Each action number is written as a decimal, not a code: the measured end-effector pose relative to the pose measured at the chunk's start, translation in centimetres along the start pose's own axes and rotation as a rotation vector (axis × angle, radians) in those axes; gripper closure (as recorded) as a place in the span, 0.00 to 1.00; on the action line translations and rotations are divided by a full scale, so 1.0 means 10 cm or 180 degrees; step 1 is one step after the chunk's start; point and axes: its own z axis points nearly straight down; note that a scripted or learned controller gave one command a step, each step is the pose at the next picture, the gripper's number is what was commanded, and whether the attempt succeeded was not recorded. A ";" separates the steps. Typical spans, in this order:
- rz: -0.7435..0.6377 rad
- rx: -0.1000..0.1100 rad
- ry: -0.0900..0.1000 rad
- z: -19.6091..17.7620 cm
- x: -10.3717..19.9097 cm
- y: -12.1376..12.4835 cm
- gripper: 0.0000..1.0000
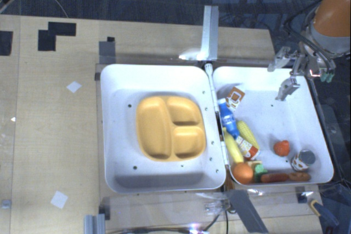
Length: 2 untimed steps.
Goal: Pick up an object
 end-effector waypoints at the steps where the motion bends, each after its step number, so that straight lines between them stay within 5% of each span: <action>1: -0.0260 0.0006 -0.0009 1.28 0.07 -0.43 0.00; 2: -0.0267 0.0004 -0.0007 1.28 0.07 -0.41 0.00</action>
